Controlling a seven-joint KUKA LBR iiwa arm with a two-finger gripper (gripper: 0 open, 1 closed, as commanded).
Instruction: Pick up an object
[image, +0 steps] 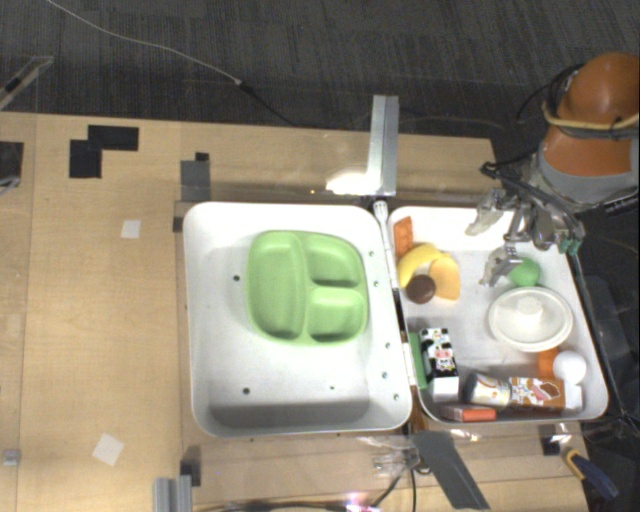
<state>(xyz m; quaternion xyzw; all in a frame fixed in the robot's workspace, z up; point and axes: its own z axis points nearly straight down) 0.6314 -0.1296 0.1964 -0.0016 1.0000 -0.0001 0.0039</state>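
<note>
Near edge of right bin (590, 405): bottle (515, 392) lying flat along front wall, white cap end toward right corner. Small black-and-white carton (437, 352) just behind it, against the divider side. White bowl (529, 316) mid-bin, right of centre. Yellow banana-like toy (430, 270) with a dark brown ball (421, 289) touching its front, near left wall; orange piece (402, 236) just behind, at the far left corner. Small green object (524, 272) just behind the bowl. Left bin (215, 400) carries a green divided plate (305, 284), tilted slightly, roughly centred. Worktop (90, 330) bare wood with black markers at far left.

Tool (508, 245) at far right of right bin, above the green object. Metal fingers look slightly apart, nothing visible between them; one fingertip appears to hang close to or touch the green object, contact not certain at this angle. No object lifted.

Likely target: green object, given position under tool. Judged stage: descent or pre-grasp, task not yet done.

Risks: green object sits just beside bowl rim, so a finger could land on the rim and block closing, or push the bowl. Small rounded shape could squirt out sideways if fingers close off-centre. Far wall of bin near; possible finger strike there.
</note>
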